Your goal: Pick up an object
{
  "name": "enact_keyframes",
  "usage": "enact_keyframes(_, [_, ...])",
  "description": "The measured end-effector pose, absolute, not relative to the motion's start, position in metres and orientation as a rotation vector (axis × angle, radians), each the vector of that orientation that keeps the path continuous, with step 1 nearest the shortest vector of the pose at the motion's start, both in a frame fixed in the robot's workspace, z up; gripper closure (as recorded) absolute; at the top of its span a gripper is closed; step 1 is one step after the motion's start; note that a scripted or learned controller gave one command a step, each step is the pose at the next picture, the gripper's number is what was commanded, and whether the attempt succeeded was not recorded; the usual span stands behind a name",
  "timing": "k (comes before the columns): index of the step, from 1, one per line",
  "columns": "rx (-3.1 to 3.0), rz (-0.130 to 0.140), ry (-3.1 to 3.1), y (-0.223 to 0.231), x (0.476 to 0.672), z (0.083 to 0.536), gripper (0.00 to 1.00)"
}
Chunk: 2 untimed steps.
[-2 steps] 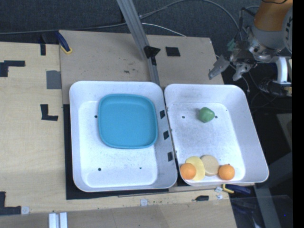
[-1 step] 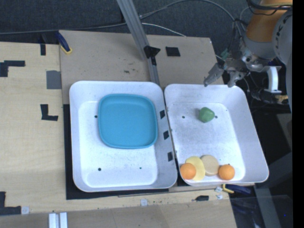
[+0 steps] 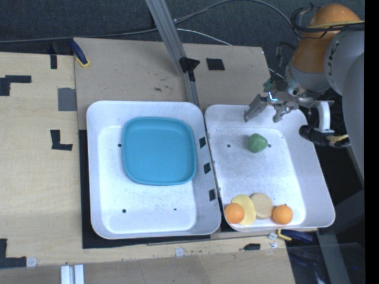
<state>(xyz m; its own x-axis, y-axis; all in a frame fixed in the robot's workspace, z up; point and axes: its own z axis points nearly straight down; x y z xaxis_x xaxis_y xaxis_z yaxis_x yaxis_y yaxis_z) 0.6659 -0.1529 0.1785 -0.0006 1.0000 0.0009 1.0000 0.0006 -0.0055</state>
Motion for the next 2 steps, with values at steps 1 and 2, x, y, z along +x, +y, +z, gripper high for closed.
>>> enact_keyframes(1, [-2.219,0.005,-2.219,-0.16,0.667,0.132,0.0])
enact_keyframes(2, [-2.22,0.001,-2.223,-0.16,0.669,0.145,1.0])
